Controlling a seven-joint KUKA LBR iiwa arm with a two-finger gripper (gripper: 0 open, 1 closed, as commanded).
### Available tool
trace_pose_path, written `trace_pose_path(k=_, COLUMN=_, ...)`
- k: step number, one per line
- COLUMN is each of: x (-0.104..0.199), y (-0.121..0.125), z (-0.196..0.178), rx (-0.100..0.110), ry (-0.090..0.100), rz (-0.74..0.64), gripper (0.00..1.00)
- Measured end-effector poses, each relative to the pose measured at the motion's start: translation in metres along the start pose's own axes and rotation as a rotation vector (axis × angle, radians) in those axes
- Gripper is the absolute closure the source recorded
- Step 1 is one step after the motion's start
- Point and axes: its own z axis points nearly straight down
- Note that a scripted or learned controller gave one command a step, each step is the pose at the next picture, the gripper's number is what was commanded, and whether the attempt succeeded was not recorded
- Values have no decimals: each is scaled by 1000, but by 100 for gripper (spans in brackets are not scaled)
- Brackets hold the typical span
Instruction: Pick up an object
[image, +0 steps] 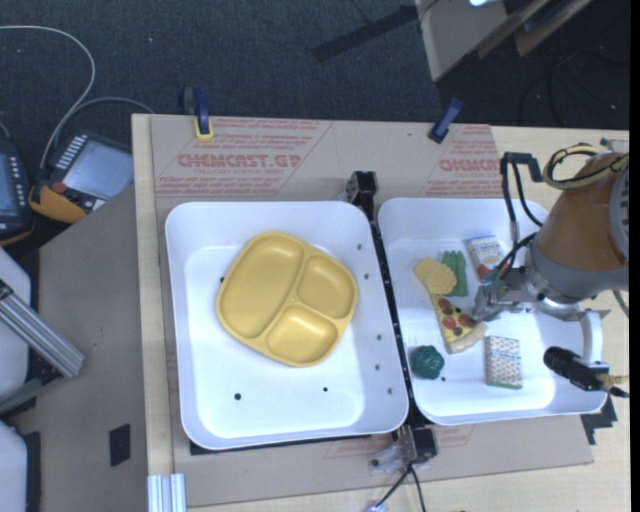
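Glossy yellow plastic plate (287, 298), smooth white plastic bins (190, 330), matt brown cardboard bench cover (300, 150)

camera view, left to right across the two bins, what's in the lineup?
Yellow divided plate in the left bin → green toy → pizza slice → patterned packet in the right bin → gripper and arm at right.

Pizza slice toy (458, 325) flat in right bin (430, 400) (possibly under jaws).

1. glossy yellow three-compartment plastic plate (288, 297) in white left bin (190, 330);
2. white right bin (520, 400): dark green round toy (427, 362); red-spotted pizza slice toy (457, 323); speckled small box (503, 361)
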Motion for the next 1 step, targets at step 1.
trace_pose_path(k=1, x=-5, y=6, z=-44, rx=5, ry=-4, rz=-1, gripper=100)
